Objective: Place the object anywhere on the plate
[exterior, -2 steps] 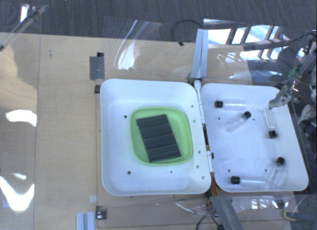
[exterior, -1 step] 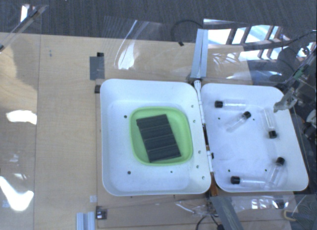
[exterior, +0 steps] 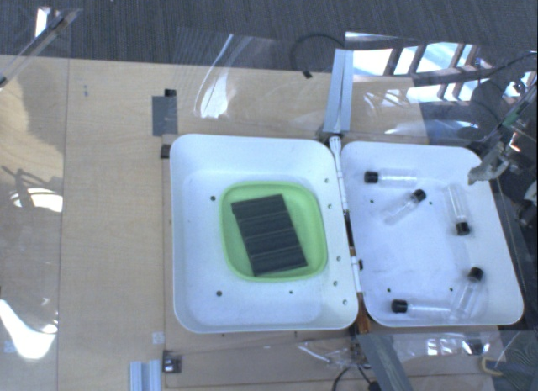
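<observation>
The gripper (exterior: 492,165) is seen at the right bin's (exterior: 370,297) far right rim; its opening cannot be told, and nothing is seen held

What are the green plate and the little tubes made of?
The green plate looks like smooth plastic: one even bright colour with a soft, rounded rim. The little tubes look like clear plastic or glass, since the white bin shows through them, and they have black caps. I can't tell which from here.
</observation>
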Motion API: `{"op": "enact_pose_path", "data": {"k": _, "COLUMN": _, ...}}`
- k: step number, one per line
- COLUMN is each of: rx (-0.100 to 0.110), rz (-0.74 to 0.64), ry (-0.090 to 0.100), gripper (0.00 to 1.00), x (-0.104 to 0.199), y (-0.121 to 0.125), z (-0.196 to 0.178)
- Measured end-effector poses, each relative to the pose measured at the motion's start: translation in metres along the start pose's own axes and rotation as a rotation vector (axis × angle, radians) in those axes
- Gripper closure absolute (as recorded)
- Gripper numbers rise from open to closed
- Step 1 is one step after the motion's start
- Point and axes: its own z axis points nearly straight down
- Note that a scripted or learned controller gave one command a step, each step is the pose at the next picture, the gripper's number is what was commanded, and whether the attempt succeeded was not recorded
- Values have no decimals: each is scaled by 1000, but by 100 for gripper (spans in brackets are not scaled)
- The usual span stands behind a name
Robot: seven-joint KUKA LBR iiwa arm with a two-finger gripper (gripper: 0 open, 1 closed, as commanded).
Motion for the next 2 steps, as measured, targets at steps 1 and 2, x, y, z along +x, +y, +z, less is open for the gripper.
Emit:
{"op": "enact_pose_path", "data": {"k": 1, "rx": 1, "rz": 52, "ry": 0, "gripper": 0, "x": 8, "y": 7, "z": 5}}
{"op": "enact_pose_path", "data": {"k": 2, "rx": 0, "rz": 96, "ry": 0, "gripper": 0, "x": 0, "y": -5, "z": -4}}
